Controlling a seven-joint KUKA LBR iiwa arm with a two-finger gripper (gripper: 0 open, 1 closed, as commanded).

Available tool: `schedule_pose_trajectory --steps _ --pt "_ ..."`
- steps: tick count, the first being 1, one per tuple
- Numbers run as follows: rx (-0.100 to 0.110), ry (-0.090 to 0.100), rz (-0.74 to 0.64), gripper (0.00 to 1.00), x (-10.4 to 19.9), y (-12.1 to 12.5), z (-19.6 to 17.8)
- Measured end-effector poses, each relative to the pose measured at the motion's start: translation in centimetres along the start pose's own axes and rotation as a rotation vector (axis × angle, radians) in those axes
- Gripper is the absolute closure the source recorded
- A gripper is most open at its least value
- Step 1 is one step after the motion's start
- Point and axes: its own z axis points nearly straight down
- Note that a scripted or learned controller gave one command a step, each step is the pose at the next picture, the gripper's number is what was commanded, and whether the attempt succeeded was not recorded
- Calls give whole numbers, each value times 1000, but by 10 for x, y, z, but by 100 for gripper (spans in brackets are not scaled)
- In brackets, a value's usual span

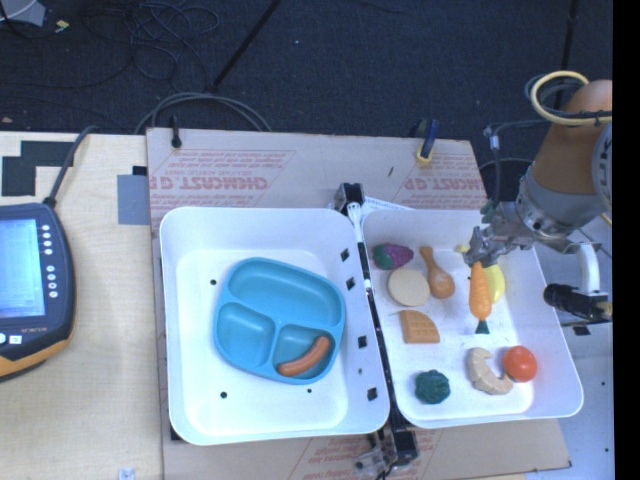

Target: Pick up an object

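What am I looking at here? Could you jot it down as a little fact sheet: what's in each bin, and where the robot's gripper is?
left bin: blue divided tray with a sausage in one compartment
right bin: purple vegetable, drumstick, round cracker, bread slice, carrot, green broccoli, cashew-shaped piece, tomato
gripper: over the right bin's far right part, just above the carrot's top end
holding anything: cannot tell
beside the bins: handheld control screen on the left
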Motion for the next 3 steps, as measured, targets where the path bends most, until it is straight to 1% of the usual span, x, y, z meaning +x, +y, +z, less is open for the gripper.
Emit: schedule_pose_trajectory --steps 1,2,3 --pt "1 0 -1 100 -1 0 -10" --pt "-9 -1 -3 100 31 -32 -137" --pt "-2 0 -2 100 82 3 -89"
